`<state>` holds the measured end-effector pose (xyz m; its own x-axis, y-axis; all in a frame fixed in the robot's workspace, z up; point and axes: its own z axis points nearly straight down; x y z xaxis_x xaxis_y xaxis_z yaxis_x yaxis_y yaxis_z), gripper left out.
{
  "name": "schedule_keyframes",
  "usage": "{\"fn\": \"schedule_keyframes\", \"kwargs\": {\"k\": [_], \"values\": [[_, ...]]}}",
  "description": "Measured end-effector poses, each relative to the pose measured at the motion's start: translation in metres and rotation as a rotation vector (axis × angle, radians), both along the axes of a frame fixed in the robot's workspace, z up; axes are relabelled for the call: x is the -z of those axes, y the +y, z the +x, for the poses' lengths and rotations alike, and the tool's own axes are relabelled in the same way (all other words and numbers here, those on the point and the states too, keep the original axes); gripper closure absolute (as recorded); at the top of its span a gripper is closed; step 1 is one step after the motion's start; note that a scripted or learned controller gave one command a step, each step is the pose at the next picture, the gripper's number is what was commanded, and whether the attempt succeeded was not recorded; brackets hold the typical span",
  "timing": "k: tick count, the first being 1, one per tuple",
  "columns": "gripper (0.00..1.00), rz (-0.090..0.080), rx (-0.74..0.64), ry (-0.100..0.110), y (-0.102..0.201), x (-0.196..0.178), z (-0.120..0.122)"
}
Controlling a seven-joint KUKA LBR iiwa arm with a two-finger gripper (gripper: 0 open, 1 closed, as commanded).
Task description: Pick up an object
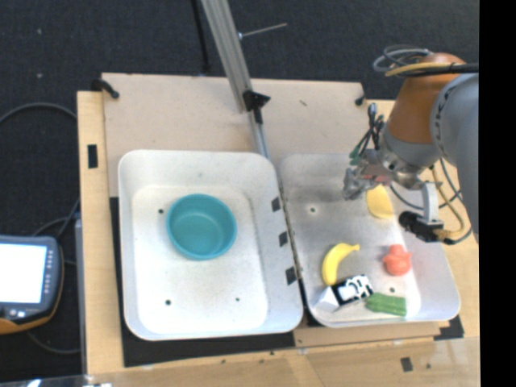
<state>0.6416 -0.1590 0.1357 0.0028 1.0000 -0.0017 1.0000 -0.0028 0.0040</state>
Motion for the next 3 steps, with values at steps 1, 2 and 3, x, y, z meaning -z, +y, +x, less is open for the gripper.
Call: {"fn": "schedule_keyframes", "kwargs": {"k": [1, 2, 3], "values": [[1.0, 0.001, -0.006, -0.005, 0.001, -0.064, 0.006], [1.0, 0.0, -0.007, -0.004, 0.0, -0.115, 0.007], [1.0, 0.002, -0.01, 0.004, 0.061, -0.109, 0.014]]}}
